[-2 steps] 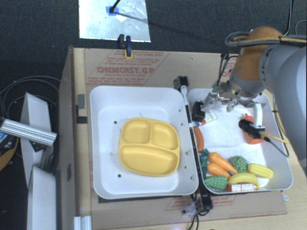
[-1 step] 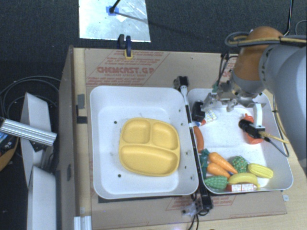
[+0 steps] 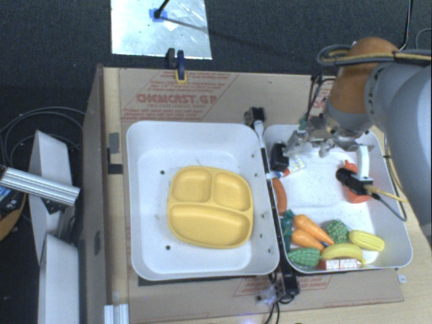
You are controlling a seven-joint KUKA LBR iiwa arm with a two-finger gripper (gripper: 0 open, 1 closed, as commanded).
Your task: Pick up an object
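My gripper (image 3: 309,147) hangs over the far end of the right bin (image 3: 398,245), with its fingers spread open and nothing between them. Just below it a small pale item (image 3: 297,163) lies on the bin floor. A black block (image 3: 279,157) rests against the bin's left wall. Toy food is heaped at the near end: an orange carrot (image 3: 312,229), a yellow banana (image 3: 341,251), a corn cob (image 3: 366,240) and green pieces (image 3: 337,230). A reddish sausage (image 3: 279,194) lies along the left wall. A red-orange piece (image 3: 356,195) sits at the right.
The left bin (image 3: 145,181) holds a yellow divided plate (image 3: 210,206). The ridge between the bins (image 3: 268,194) runs close to the gripper's left. The grey arm (image 3: 398,100) comes in from the upper right.
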